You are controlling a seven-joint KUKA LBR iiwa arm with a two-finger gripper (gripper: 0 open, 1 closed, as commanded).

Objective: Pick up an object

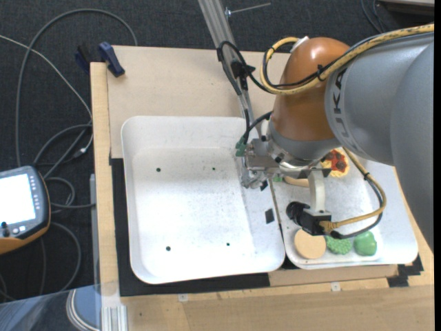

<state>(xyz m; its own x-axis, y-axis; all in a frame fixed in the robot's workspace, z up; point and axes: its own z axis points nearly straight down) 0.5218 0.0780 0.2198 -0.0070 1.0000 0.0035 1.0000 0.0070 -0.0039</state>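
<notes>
My gripper (253,179) hangs over the right edge of the left white bin (148,140), close to the wall shared with the right bin (396,236). Nothing can be seen between its tips. The right bin holds a tan round disc (309,245) at its front, with a green knobbly piece (337,244) and a green rounded piece (366,243) beside it. A red and orange object (337,161) lies further back, partly hidden under the arm. A small black piece (269,215) lies on the left bin's floor just in front of the gripper.
The orange wrist and grey arm (358,88) cover most of the right bin's back half. A metal rod (220,26) slants down from the top towards the gripper. A blue clamp (110,57) sits on the bench's back left corner.
</notes>
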